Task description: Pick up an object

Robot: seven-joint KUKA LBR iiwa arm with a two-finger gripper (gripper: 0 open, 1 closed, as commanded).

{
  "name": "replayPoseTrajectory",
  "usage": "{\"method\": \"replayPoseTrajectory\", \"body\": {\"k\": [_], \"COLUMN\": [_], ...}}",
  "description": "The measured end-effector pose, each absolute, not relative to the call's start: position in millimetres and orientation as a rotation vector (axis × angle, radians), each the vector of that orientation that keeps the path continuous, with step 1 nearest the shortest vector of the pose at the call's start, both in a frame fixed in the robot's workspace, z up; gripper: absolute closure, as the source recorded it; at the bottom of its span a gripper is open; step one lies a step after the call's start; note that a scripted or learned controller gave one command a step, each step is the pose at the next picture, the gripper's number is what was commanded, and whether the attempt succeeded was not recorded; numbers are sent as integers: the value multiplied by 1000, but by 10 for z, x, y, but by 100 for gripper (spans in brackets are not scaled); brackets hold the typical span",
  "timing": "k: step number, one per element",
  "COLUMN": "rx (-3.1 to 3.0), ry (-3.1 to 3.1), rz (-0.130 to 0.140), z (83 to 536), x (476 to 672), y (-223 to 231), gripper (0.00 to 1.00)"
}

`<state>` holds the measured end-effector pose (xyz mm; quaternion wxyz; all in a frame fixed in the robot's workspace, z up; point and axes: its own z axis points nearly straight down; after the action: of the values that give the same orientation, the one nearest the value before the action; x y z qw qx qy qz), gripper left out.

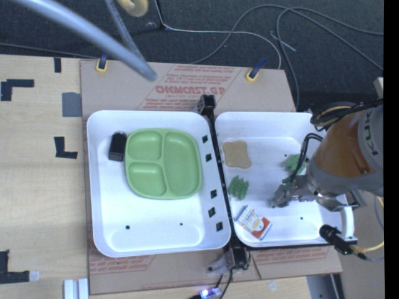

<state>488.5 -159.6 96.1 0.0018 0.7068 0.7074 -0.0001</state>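
Observation:
My gripper (282, 197) is low in the right bin (268, 120), reaching in from the right under the grey arm and its orange band (341, 147). A green leafy piece (238, 186) lies to the gripper's left. A second green piece (292, 162) sits just above the gripper, by the arm. A tan flat slice (237, 154) rests at the bin's upper left. A small white, red and orange packet (252, 222) lies at the bin's front. I see nothing between the fingers.
The left bin (100, 185) holds a green divided plate (164, 164) and a small black block (117, 146) beside it. A black divider (215, 167) runs between the bins. Cables trail over the dark floor behind.

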Motion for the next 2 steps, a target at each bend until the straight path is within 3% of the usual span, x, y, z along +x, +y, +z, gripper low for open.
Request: {"method": "replayPoseTrajectory", "body": {"k": [2], "rx": [2218], "ry": [2219], "rz": [2], "z": [1892], "x": [4938], "y": [-1679], "gripper": [100]}}
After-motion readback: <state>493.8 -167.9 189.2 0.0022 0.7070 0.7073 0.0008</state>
